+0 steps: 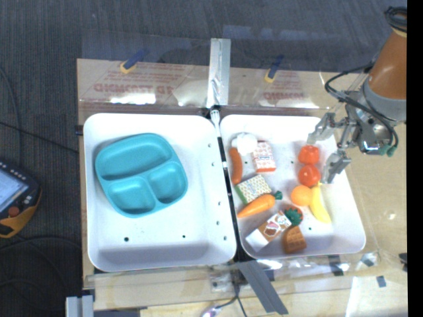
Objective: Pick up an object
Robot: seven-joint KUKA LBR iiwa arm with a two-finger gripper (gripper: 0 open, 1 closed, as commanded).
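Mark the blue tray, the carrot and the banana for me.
Blue tray (140, 172), camera view, on the ridge between its compartments.
Carrot (255, 206), camera view, middle of its orange body.
Banana (318, 205), camera view, middle of its yellow length.

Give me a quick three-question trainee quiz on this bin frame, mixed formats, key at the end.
1. True or false: the blue divided tray lies in the right bin.
2. Multiple choice: the tool sits over which part of the right bin? A) near-left corner B) far-right area C) centre
3. Fill in: the yellow banana lies next to the ____ fruit, below the two tomatoes.

Key
1. False; it lies in the left bin.
2. B
3. orange
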